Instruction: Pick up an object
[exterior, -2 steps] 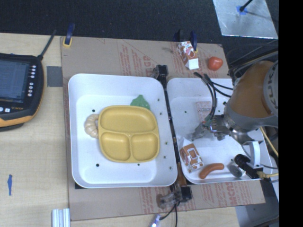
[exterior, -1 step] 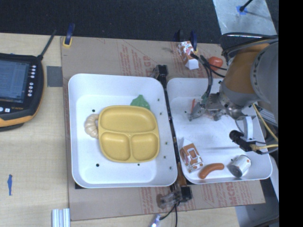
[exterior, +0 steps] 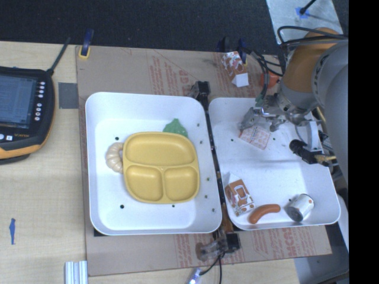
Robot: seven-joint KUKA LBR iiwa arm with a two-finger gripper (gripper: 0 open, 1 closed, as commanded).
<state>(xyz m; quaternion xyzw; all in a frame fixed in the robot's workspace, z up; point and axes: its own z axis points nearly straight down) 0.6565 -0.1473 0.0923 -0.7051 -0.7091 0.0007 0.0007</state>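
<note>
Pale wooden bench under dark floor.

Left bin: yellow divided tray, a green item at its upper edge, a beige item at its left. Right bin: the hand sits low over a red-and-white packet; contact unclear. Near the front edge lie a second packet, a sausage and a metal cup.

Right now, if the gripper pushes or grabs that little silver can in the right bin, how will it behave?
The silver can lies on its side, so a push would probably roll it. It sits close to the right bin's corner wall, which might stop it. Its smooth round surface may slip.
</note>
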